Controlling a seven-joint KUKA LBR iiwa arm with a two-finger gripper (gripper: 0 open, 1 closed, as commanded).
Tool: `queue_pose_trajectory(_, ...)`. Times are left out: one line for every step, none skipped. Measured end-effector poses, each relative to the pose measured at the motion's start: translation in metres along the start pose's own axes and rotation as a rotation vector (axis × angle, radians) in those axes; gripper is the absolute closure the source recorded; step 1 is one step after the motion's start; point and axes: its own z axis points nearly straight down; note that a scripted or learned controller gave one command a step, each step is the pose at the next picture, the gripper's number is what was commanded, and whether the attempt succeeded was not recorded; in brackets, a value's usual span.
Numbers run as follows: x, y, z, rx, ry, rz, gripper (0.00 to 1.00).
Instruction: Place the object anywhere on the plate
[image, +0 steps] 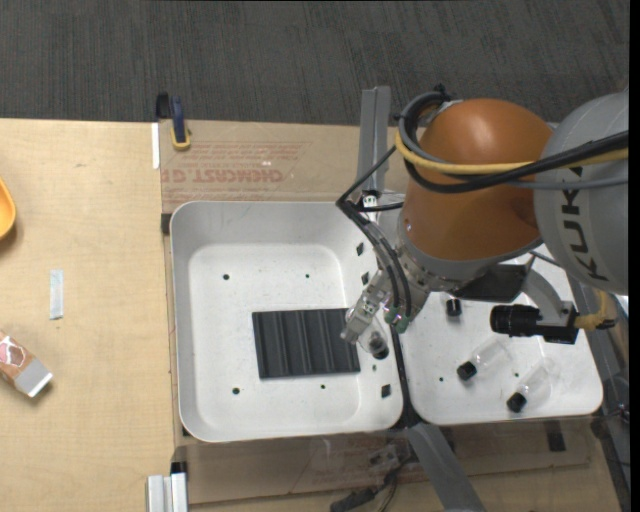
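Note:
A black ridged plate (303, 343) lies flat in the left bin (200, 300), towards its front. My gripper (366, 322) hangs over the plate's right edge, near the wall between the two bins. It is shut on a small clear vial with a black cap (378, 346). The vial points down and to the right, and its cap sits just off the plate's right side. The arm's large orange-brown wrist hides the back of the right bin.
The right bin (560, 405) holds two more clear vials with black caps (478, 362) (529, 388) and a small black piece (453, 307). To the left, on the wooden bench, lie a small pale strip (56, 295) and a wrapped item (22, 366).

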Motion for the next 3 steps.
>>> queue_pose_trajectory(0.019,0.028,-0.034,-0.003,-0.004,-0.287,1.0)
queue_pose_trajectory(0.006,0.01,-0.032,-0.002,-0.003,-0.5,1.0)
queue_pose_trajectory(-0.008,-0.009,-0.042,-0.004,-0.006,-0.572,1.0)
